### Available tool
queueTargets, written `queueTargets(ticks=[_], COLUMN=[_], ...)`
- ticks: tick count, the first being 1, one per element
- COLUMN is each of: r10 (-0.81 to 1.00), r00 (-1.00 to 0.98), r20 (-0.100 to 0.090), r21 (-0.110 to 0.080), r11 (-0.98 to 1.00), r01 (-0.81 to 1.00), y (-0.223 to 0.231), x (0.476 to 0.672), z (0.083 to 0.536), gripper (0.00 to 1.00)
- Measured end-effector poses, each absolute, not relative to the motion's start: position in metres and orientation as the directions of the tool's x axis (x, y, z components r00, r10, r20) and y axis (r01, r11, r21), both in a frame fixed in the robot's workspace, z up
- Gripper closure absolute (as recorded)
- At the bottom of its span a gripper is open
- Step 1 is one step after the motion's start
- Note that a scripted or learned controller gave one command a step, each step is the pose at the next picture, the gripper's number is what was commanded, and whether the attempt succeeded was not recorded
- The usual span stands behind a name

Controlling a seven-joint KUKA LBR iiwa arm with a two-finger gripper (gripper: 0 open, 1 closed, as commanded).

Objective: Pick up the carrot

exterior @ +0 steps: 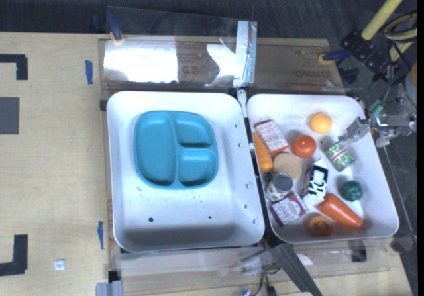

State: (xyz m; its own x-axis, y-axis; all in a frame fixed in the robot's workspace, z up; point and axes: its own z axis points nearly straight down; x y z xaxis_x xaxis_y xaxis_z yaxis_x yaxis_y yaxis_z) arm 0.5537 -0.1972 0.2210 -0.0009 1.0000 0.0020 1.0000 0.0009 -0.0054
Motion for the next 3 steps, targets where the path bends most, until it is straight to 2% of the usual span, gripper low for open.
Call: queueTargets(ticks=[1,2,3], r10=[0.993,0.993,0.992], r00=[-0.119,-0.122,-0.124], r20=[0.003,-0.003,-0.004], r21=[-0.008,0.005,0.003], r11=[0.119,0.122,0.124], r01=[0.993,0.993,0.992], y=[-0.176,-0.174,-0.173], x=[0.599,0.654,0.654], z=[0.162,0.087,0.096], gripper=[0.00,0.00,1.00])
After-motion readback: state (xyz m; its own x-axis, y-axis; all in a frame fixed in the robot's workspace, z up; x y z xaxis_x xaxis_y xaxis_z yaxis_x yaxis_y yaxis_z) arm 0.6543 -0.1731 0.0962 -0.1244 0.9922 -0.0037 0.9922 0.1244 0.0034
